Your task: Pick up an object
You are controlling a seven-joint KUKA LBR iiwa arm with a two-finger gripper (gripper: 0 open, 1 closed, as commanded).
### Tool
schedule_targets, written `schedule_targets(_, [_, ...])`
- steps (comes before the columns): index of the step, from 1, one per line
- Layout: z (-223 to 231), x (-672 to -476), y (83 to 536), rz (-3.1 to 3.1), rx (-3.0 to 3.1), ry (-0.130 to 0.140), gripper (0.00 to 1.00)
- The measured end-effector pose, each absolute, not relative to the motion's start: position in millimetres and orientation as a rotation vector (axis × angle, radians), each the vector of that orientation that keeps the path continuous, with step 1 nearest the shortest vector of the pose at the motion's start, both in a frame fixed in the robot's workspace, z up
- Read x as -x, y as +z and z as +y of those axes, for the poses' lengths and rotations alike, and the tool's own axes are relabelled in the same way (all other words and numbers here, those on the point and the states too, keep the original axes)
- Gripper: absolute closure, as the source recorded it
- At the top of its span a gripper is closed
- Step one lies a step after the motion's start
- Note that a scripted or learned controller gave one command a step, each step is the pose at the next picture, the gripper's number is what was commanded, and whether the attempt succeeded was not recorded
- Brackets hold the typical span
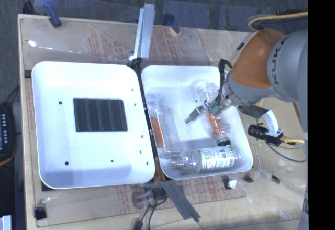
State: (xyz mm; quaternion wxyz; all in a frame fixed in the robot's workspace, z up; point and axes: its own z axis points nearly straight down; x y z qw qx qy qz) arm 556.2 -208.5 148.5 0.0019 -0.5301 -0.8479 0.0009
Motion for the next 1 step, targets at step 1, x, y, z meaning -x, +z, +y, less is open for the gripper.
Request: schedule_targets(1, [-208.4, -517.9, 91.0, -2.528, 1.859, 0.002, 0.0])
